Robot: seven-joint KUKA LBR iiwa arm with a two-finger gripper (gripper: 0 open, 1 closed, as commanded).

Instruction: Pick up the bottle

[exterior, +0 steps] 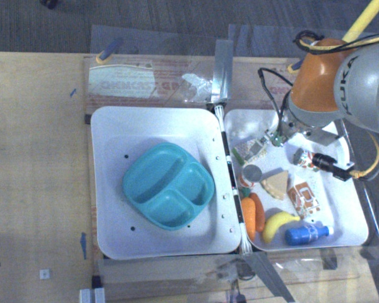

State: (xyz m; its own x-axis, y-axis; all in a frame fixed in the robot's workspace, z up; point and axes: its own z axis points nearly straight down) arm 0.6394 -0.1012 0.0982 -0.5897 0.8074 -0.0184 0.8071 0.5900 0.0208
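1. Bench: two shallow white bins side by side. The left bin point(107, 188) has a matte, faintly speckled floor and rounded corners. The right bin point(360, 229) is cluttered.
2. Left bin holds a teal plastic tray point(168, 186), a rounded rectangle with three moulded compartments, sitting askew on the bin floor.
3. Right bin, front edge: the blue bottle point(307, 233), a smooth plastic cylinder, lies on its side. Its long axis runs roughly left-right in the camera view, tilted slightly up toward the right; the paler narrow end points right, toward the bin's right wall.
4. Just left of the bottle: a curved yellow banana point(276, 223), touching or nearly so. Beside that, an orange carrot point(251, 212), tapered, lying along the bin's left wall.
5. Mid-bin: a tan wedge-shaped item point(277, 184) and a small printed packet point(303, 196), red and white.
6. Arm: grey casing with a glossy orange band, over the bin's rear half. The gripper point(279, 136) is well apart from the bottle; whether it is parted or closed cannot be made out, and nothing is visibly held.
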